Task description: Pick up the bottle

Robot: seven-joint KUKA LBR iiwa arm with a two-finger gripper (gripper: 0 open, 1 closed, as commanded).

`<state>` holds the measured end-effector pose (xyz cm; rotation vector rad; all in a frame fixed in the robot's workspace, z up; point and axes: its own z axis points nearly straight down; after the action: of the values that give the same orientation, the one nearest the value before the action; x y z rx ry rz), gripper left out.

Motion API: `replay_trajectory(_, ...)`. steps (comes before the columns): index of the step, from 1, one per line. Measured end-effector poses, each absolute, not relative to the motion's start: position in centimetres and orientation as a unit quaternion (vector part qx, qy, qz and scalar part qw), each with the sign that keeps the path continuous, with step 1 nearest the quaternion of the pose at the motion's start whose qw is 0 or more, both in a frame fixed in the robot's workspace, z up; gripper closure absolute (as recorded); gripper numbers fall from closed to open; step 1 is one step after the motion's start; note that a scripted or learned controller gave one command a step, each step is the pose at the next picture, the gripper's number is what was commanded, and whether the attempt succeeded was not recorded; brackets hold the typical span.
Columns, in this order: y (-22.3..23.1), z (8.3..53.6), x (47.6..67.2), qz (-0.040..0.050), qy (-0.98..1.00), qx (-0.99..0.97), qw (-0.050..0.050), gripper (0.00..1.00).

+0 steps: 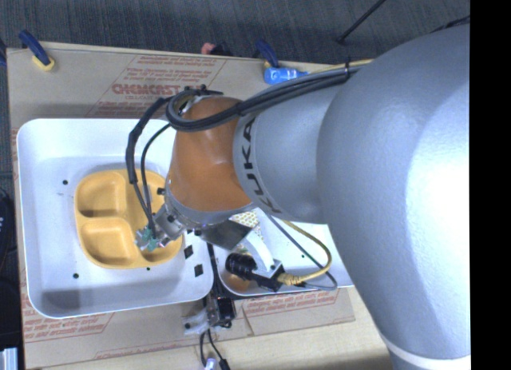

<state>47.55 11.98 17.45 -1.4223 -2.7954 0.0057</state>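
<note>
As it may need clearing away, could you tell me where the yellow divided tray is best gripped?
Probably the raised left rim of the yellow tray, from above: it lies flat in the left bin, and the arm covers its right side.

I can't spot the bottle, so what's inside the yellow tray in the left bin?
The tray's visible compartments look bare. The arm covers its right side, so anything there, bottle included, can't be seen.
</note>
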Motion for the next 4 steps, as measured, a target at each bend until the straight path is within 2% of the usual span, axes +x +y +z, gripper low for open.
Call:
replay_trajectory(1, 13.8, 23.8, 47.6, 0.0005, -0.885, -0.466, 0.001, 1.00)
replay_trajectory(4, 13.9, 26.7, 47.7, 0.0020, -0.889, -0.459, 0.003, 1.00)
